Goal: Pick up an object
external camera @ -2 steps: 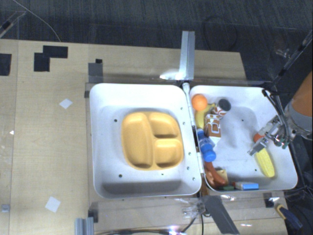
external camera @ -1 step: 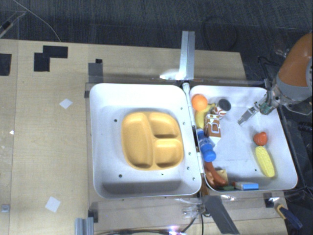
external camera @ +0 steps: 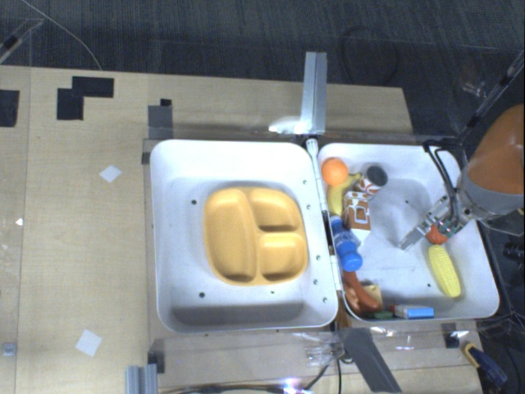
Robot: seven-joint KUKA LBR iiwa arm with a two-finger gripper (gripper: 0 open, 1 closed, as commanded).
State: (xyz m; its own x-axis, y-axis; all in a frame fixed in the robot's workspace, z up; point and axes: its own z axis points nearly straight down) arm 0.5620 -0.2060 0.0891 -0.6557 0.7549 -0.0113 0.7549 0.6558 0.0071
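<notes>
My gripper (external camera: 423,235) is low in the right bin (external camera: 484,306), reaching in from the right edge. A small red-orange object (external camera: 437,235) lies right against it, partly hidden by it. I cannot tell whether it is held. A yellow corn cob (external camera: 444,270) lies just below the gripper. To the left along the bin's wall sit an orange ball (external camera: 334,171), a brown and white packet (external camera: 359,207) and a blue bottle (external camera: 346,248). A dark round object (external camera: 376,175) rests near the back.
The left bin (external camera: 176,220) holds a yellow divided tray (external camera: 254,235). A reddish-brown item (external camera: 361,292) and a blue marker (external camera: 414,311) lie at the right bin's front edge. A metal post (external camera: 315,89) stands behind the bins.
</notes>
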